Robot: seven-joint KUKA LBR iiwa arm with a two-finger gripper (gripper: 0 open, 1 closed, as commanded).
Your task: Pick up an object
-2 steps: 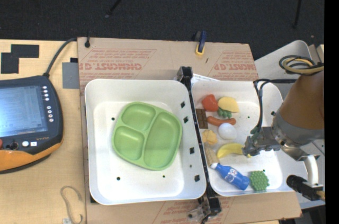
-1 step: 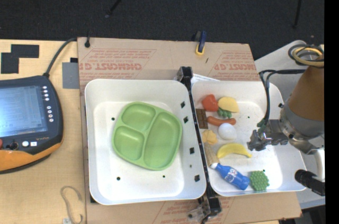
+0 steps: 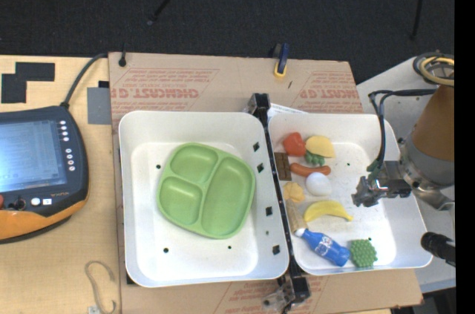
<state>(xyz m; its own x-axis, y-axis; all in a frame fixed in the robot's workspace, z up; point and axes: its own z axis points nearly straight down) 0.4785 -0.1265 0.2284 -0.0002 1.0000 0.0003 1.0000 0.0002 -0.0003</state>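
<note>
White bins, two on my counter [image 3: 82,246]: the left bin [image 3: 141,149] holds one green divided plate [image 3: 206,188], the right bin [image 3: 397,242] eight toy foods. One yellow banana [image 3: 327,211] lies just left of my end effector [image 3: 365,195]; its opening I cannot tell.

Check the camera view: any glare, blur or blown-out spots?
Camera view: lighting even, shadows soft; white bins bright, near blown out; green plate shows mild sheen; hand and small toys slightly soft; background dark.
</note>
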